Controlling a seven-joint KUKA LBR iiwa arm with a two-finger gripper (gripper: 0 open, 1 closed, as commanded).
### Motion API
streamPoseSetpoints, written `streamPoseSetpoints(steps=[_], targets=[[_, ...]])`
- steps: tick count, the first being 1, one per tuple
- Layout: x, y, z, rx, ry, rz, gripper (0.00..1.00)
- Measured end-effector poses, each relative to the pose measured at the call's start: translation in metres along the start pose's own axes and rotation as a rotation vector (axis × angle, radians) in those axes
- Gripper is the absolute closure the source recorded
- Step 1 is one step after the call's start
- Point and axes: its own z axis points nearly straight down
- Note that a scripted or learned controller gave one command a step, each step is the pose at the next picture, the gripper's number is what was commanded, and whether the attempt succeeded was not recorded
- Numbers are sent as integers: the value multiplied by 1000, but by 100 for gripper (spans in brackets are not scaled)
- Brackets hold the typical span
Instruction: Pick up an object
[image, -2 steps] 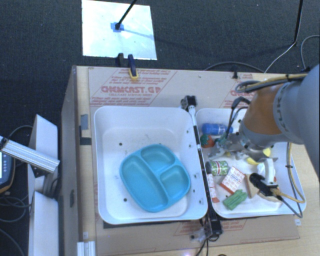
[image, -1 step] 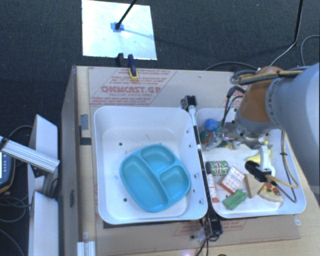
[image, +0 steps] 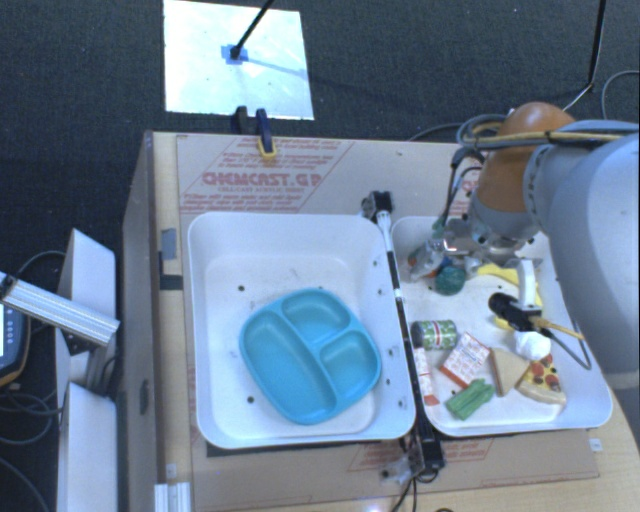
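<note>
Grey gripper (image: 447, 248) low — right bin's (image: 598, 398) far-left corner.

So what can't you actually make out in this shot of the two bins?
- Tool: the wrist hides its fingers; open or shut is unclear.
- Teal ball: partly under the tool, contact unclear.
- Small can: label too small to read.
- Right bin: its far right corner is covered by the arm.

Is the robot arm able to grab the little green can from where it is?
Probably yes. The green can lies in the open near the right bin's left side, nothing on top, and the end effector hovers just behind it.
</note>
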Motion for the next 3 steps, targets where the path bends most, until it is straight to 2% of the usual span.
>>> streamPoseSetpoints(steps=[1,2,3], targets=[[4,6,5,20,-2,9,0],[4,7,5,23,-1,8,0],[5,1,3,-1,-5,8,0]])
